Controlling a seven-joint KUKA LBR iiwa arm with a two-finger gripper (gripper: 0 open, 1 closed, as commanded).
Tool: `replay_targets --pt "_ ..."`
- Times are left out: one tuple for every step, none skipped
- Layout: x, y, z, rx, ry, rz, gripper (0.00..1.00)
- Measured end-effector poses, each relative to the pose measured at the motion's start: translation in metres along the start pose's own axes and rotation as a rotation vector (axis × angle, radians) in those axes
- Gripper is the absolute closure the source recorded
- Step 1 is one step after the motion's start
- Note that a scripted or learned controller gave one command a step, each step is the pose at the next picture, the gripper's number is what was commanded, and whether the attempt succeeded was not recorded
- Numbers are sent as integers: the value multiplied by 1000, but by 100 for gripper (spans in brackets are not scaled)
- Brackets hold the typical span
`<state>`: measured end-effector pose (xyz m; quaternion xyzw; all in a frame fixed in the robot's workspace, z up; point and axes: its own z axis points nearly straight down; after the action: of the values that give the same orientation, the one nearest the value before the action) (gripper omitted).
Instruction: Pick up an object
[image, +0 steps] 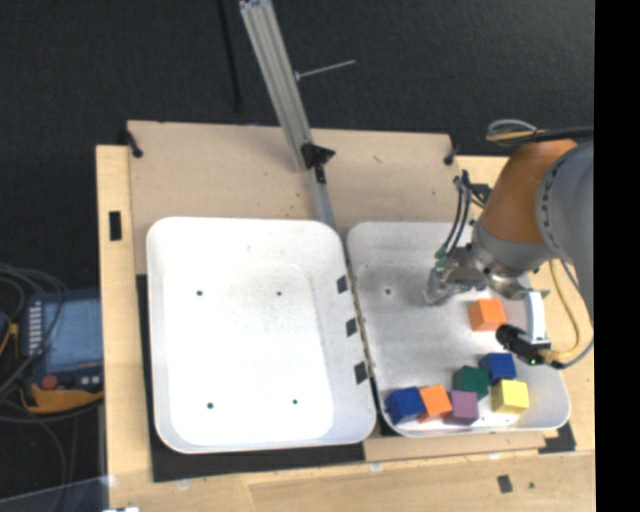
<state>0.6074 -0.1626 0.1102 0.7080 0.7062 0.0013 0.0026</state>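
Unlabelled white right bin (400, 330) holds plain coloured blocks (462, 392) near arm (520, 215)

Left bin (245, 330) wide open. Right bin (395, 330): blocks (460, 395) crowd the near edge, orange block (487, 314) just beside end effector (440, 287); center bare.

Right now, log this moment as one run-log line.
task: pick up an object | pincer: low over right bin, nothing seen held | nearest: orange block | other blocks: bin's near edge | left bin: no blocks
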Motion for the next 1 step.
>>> replay_targets --pt "-1 2 -44 0 1 -4 100"
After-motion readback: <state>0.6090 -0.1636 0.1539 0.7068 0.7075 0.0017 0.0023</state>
